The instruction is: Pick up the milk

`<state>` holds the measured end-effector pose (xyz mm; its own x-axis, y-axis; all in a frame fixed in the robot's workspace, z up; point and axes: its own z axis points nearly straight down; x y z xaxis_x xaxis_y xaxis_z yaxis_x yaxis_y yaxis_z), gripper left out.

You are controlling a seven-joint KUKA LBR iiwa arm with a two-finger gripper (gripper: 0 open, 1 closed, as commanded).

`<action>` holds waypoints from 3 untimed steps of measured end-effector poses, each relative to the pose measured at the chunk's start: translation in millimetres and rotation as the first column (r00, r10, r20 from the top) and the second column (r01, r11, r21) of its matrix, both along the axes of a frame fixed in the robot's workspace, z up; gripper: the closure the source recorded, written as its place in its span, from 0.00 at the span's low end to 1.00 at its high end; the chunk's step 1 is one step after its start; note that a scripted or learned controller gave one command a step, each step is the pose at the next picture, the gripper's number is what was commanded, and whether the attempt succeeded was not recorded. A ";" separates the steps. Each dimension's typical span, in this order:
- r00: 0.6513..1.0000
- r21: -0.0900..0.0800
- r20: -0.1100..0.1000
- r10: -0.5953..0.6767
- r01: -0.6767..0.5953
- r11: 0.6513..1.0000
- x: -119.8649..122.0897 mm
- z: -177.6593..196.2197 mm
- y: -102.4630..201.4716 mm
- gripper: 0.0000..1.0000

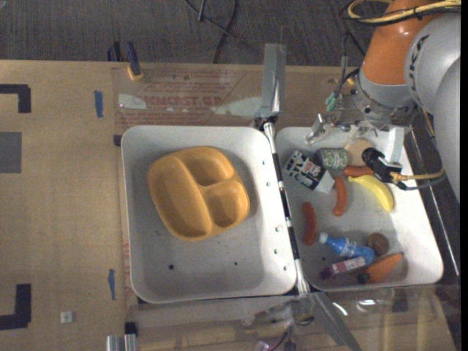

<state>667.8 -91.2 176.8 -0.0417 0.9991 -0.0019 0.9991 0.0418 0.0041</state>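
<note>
The milk (pixel 306 171) is a small black-and-white carton lying on its side in the right bin (pixel 420 229), close to that bin's upper left corner. My gripper (pixel 356 139) hangs over the bin's upper edge, up and to the right of the carton and apart from it. A green can (pixel 334 158) lies between the carton and the gripper. Nothing is seen held.
The right bin also holds two red sausages (pixel 339 196) (pixel 309 222), a banana (pixel 378 191), a blue bottle (pixel 341 246), a purple bottle (pixel 344 267), a carrot (pixel 382 267) and a brown ball (pixel 377 242). A yellow divided plate (pixel 197 191) sits in the left bin (pixel 146 269).
</note>
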 end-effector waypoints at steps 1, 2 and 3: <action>1.000 0.000 -0.001 0.000 0.000 1.000 -0.2 -0.5 0.0 0.00; 0.985 0.006 0.019 -0.170 0.170 0.985 -26.2 -63.0 -3.0 0.00; 0.985 0.006 0.019 -0.170 0.170 0.985 -26.2 -63.1 -2.9 0.00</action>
